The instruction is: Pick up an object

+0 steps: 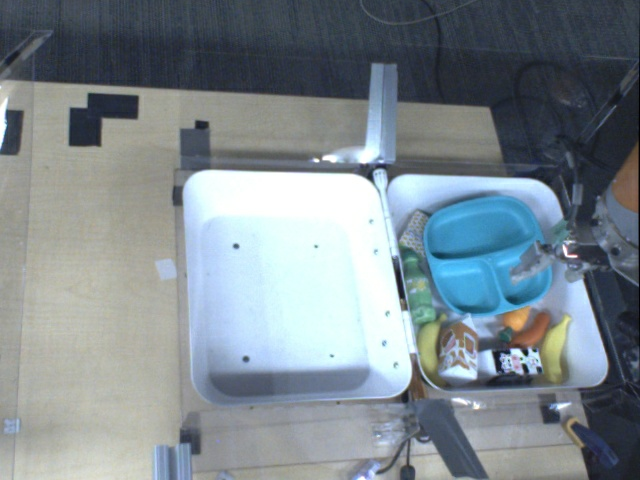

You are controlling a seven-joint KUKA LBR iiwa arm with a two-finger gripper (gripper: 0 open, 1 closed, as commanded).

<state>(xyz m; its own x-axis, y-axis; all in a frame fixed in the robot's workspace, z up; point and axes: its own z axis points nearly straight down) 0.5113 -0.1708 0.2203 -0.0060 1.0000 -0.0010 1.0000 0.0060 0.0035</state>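
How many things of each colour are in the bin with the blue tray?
Blue: 1, the divided plastic tray
Yellow: 2, bananas
Orange: 1, carrot-like toy
Green: 1, small item
Total: 5; others too small to tell.

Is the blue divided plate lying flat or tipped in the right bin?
Tipped: the blue plate leans on items beneath, its compartments facing up.

— Where does the camera sit?
— Above the bench (90, 268), fixed, looking down at a slant on both white bins: the left bin (290, 288) lies central, the right bin (590, 353) near the frame's right side.
— How close?
— Far enough to take in floor beyond the bench.
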